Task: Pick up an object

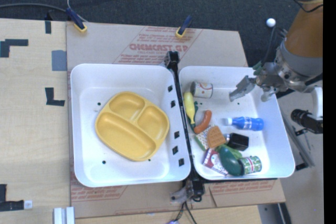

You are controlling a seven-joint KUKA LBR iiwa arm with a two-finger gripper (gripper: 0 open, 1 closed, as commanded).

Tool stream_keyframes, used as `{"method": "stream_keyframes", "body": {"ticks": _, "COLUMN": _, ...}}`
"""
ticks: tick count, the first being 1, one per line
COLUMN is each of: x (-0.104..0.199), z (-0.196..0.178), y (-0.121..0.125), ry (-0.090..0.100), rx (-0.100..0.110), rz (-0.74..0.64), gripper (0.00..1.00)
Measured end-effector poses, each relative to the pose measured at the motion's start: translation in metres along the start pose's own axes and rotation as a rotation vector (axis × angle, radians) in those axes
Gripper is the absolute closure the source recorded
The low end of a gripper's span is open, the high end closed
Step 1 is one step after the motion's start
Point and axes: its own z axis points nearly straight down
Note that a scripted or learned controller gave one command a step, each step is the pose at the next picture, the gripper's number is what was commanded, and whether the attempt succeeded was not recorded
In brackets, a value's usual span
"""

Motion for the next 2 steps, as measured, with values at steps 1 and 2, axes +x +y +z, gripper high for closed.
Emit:
{"method": "stream_keyframes", "body": {"ticks": 1, "x": -0.066, "z": 0.136, "y": 0.035, "ry": 0.001, "rx": 0.004, "rz": 0.002, "gripper": 0.0}}
{"method": "stream_keyframes", "body": {"ticks": 2, "x": -0.044, "z": 0.196, "y": 0.074, "ry": -0.001, "rx": -0.003, "rz": 0.0, "gripper": 0.0}}
